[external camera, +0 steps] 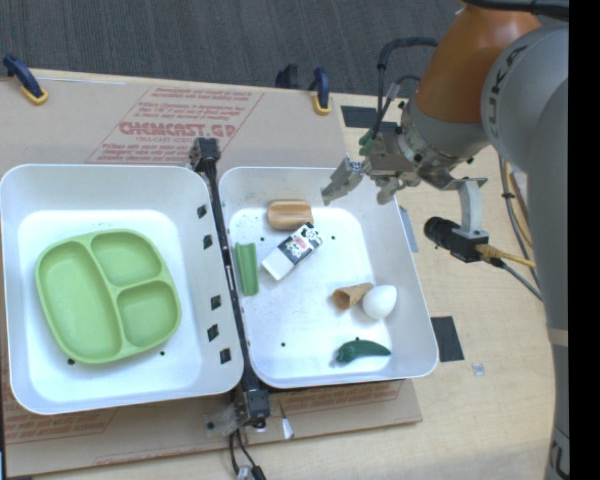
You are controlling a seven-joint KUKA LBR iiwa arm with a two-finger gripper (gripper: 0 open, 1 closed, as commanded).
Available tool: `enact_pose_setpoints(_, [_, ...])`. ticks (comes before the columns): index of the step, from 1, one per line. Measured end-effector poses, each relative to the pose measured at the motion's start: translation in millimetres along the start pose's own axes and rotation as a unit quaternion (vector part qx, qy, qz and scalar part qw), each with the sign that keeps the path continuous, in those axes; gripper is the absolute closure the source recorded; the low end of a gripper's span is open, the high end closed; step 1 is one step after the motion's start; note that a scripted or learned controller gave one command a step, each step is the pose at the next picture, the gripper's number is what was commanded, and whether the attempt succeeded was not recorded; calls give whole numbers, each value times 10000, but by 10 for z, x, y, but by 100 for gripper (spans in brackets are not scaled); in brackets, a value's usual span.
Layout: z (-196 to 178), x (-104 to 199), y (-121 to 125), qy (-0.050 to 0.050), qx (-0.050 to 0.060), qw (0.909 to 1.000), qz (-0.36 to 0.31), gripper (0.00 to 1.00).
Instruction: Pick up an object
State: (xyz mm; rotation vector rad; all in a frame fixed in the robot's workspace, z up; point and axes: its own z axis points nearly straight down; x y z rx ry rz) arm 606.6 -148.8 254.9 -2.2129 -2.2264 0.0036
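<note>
Camera view has my gripper (363,180) spread and empty over the right bin's (405,268) back rim, bread roll (289,213) just down-left, lying crosswise to me.

A dark grey carpet floor (180,13) lies behind the bench. The bench top (485,388) is pale wood, with a brown cardboard sheet (130,118) held by clamps (25,78).
</note>
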Motion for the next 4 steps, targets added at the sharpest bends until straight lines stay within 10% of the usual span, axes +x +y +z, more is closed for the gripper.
enact_pose_setpoints(1, [717, 497, -698, 1, 9, 10000, -1, 0])
enact_pose_setpoints(2, [1638, 93, -953, 1, 1, 10000, -4, 0])
enact_pose_setpoints(3, [1534, 93, -943, -7, -4, 10000, -35, 100])
enact_pose_setpoints(4, [340, -61, -1004, -7, -25, 10000, 6, 100])
